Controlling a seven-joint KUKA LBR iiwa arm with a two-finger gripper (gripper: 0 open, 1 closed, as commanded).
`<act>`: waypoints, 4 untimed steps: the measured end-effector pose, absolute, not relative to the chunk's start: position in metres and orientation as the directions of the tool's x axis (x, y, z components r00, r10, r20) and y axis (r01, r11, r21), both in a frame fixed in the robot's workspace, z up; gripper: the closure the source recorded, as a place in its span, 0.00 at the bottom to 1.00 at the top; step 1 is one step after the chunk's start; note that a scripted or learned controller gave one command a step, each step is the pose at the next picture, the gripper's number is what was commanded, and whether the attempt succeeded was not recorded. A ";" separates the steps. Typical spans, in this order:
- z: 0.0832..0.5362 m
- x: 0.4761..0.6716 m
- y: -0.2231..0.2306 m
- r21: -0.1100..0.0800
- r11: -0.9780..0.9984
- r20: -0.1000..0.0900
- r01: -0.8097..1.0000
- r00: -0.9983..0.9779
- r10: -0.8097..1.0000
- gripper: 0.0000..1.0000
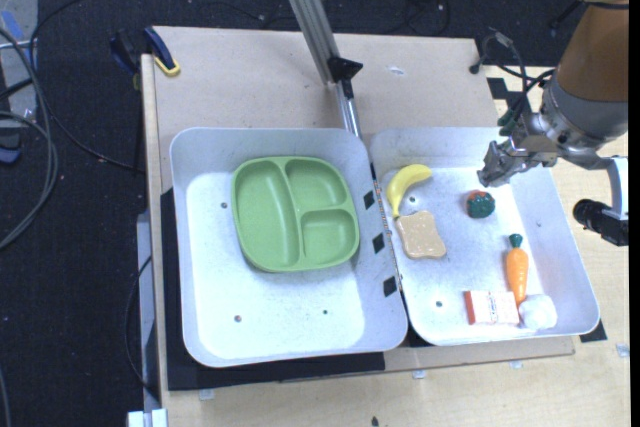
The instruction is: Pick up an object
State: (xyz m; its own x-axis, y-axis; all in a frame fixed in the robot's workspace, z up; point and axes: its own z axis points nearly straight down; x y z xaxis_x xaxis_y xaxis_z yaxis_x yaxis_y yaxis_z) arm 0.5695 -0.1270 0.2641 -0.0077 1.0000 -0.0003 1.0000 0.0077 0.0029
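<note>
target: small dark round object in the right bin, far half | gripper hangs just above-right of it, apart — we judge the move is down and slightly left | gripper state: we cannot tell | near: banana, bread slice, carrot — long axis runs near-far

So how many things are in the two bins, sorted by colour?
Green: 2, the divided plate in the left bin and a small round green thing in the right bin
Yellow: 1, the banana
Tan: 1, the bread slice
Orange: 1, the carrot
Red and white: 1, the small box
White: 1, a small lump
Total: 7
</note>
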 end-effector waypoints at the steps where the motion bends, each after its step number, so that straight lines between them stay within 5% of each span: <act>1: 0.265 0.576 -0.074 0.001 0.008 0.001 1.000 -0.008 1.000 1.00; 4: 0.261 0.613 0.067 0.002 0.008 0.001 1.000 -0.008 1.000 1.00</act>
